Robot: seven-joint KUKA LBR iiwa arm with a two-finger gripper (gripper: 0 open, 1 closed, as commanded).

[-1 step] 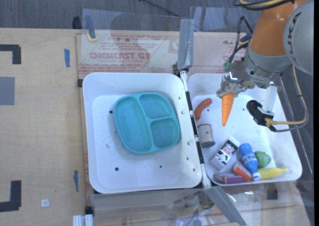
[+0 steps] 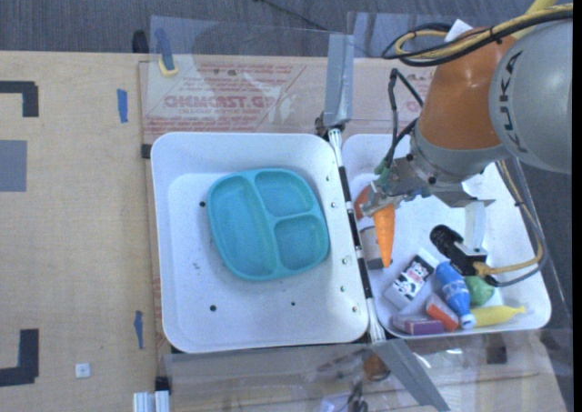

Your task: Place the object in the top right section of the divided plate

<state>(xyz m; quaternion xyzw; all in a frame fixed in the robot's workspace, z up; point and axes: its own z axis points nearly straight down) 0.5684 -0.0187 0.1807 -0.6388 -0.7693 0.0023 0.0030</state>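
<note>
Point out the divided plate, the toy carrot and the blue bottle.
divided plate (image 2: 238, 219): camera view, floor of its large left section.
toy carrot (image 2: 385, 236): camera view, middle of its orange body.
blue bottle (image 2: 452, 286): camera view, middle of its blue body.

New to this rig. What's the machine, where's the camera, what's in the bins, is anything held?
One camera looks down at a slant on two white bins. The grey and orange thing is a robot arm reaching in from the right. Its gripper sits low over the right bin, right above an orange carrot; I can't tell if it grips it. That bin also holds a blue bottle, a yellow toy, a small box and other bits. The left bin holds a teal divided plate, with nothing in its sections.
</note>
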